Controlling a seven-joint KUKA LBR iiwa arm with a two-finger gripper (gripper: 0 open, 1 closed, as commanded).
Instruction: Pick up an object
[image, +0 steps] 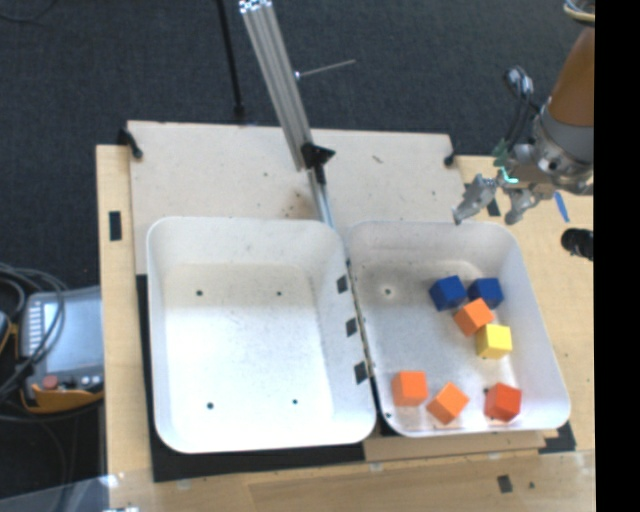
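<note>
Hand (494, 205) of the grey arm hangs released, grasping nothing, above the far rim of the right shallow white plastic bin (535, 305). Inside this bin lie two blue cubes (449, 292), four orange cubes (409, 387) and one yellow cube (494, 341), all without readable writing.

Two blue cubes (466, 292), three orange (447, 402), one yellow (493, 340), one red (502, 401) (white bins (160, 300), speckled).

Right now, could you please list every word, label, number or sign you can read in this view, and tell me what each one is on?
None can be read.
The grey device at the left edge has a panel and buttons, too blurred to read.
The blocks, both white bins and the bench show no lettering.
</note>
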